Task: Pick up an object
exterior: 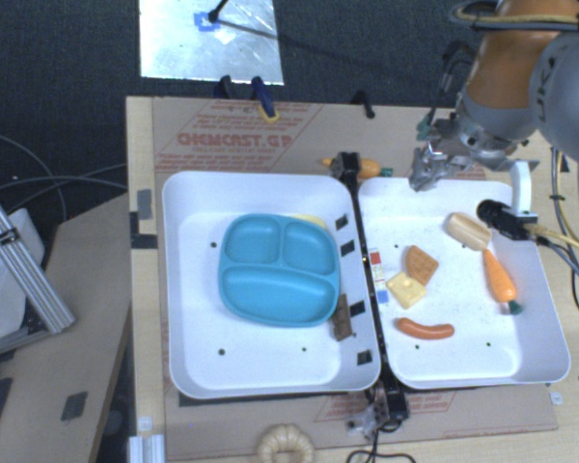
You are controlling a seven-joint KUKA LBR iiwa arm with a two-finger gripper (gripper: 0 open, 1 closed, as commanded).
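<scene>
My gripper [430, 174] hangs over the far left corner of the right bin [540, 355], with nothing visibly held. In that bin lie a tan bread roll [466, 230], a brown cracker [421, 263], a yellow cheese wedge [405, 288], a red sausage [426, 330] and an orange carrot [500, 278]. All of them sit nearer the camera than the gripper. The roll is the closest, a little to its right.
The left bin [193, 355] holds a blue divided plate [275, 270], with a small brown piece [343, 318] by its right edge and a pale yellow thing [314, 222] behind it. A small orange object [368, 169] lies beyond the bins at the divider.
</scene>
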